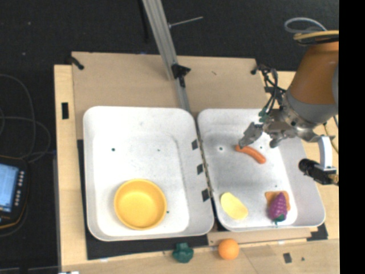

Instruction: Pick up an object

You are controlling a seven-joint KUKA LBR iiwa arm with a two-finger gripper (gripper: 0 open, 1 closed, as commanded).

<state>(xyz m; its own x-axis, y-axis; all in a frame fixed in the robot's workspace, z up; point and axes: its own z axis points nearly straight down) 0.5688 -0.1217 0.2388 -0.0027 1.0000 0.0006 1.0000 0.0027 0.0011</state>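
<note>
End effector [263, 136] hovers above slim orange carrot [251, 153] in smooth white bin [311, 176].

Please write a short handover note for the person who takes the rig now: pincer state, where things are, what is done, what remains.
Pincer: open, low in the right bin, just above the carrot; it holds nothing.
Right bin also holds a yellow piece and purple grapes.
Left bin: yellow bowl.
Outside, on the bench front: orange ball, green piece.
Done: nothing picked yet.
Left: close on an object and lift it.
</note>
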